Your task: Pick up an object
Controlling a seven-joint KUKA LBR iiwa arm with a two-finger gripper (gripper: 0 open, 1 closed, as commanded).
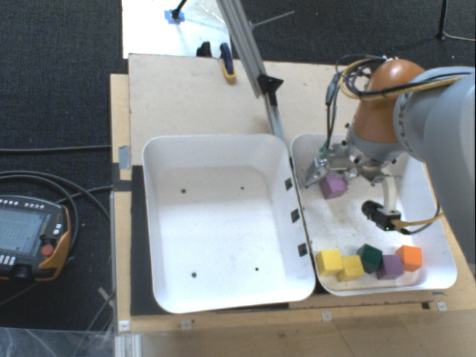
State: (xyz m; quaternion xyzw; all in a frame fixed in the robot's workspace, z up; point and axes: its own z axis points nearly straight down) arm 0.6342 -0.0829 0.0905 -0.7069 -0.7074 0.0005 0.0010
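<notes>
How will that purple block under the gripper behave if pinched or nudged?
The purple block looks like a rigid cube with flat faces, so it likely slides rather than rolls. It looks small, so probably light. Lying loose on the right bin floor, a nudge may skew it.

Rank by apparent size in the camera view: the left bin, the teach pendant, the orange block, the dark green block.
1. left bin
2. teach pendant, partly cut off at the frame edge
3. orange block and dark green block: look about alike, so unranked.

Working in robot lab: teach pendant (30,238) lying on dark carpet (59,88), cables trailing beside my plywood desk (186,95).
</notes>
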